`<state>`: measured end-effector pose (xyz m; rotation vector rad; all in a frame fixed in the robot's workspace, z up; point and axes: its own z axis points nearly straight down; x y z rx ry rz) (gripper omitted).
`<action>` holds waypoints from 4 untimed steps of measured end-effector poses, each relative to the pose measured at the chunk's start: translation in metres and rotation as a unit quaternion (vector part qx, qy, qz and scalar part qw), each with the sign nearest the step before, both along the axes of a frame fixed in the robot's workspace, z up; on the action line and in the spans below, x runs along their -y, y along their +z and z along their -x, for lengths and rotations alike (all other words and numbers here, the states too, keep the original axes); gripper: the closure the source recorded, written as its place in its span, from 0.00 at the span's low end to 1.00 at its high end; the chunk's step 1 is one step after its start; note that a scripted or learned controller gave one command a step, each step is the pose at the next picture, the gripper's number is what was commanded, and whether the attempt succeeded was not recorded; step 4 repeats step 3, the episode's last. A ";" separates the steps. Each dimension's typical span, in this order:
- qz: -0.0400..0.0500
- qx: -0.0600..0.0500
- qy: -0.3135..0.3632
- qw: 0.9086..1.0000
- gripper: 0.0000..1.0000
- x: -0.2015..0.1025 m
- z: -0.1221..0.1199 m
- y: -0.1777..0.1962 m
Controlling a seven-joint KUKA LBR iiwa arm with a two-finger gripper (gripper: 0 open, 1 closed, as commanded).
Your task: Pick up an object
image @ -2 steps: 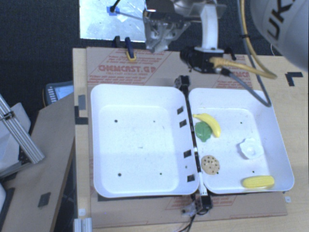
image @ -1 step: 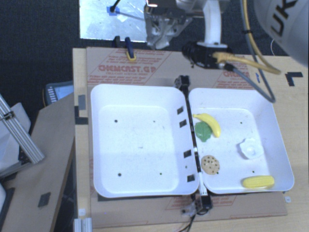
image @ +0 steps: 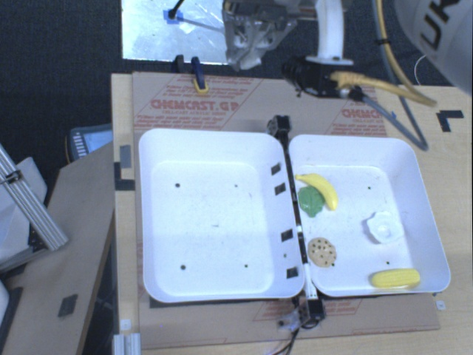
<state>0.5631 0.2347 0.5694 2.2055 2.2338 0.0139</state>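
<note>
Camera view, looking down at a slant: two shallow white bins sit side by side on the worktop [image: 126, 124]. The left bin [image: 148, 220] is bare. The right bin [image: 425, 220] holds five small items: a toy banana [image: 321, 188] near the shared divider, a green leafy piece [image: 310, 201] touching the banana's lower left side, a round cookie [image: 321, 252] below them, a white cup-like piece [image: 381, 228] toward the right wall, and a yellow corn cob [image: 394, 277] by the near wall.

The pincer [image: 245, 54] hangs high behind the bins, above the rear edge of the cardboard sheet [image: 214, 102]. Whether its fingers stand apart or together cannot be told from this view; nothing is seen between them.

Handling judgement: all items appear to be light, rigid plastic with smooth skins that may slip. The corn cob lies apart from its neighbours; grip it across the short axis at mid-length. The banana is crowded by the green piece.
</note>
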 end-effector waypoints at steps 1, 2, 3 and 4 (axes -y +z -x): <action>-0.001 0.001 0.001 1.000 1.00 0.000 0.000 0.011; -0.001 0.002 0.003 1.000 1.00 0.000 0.000 0.023; -0.001 0.003 0.004 1.000 1.00 0.000 0.000 0.034; -0.001 0.003 0.004 1.000 1.00 0.000 0.000 0.034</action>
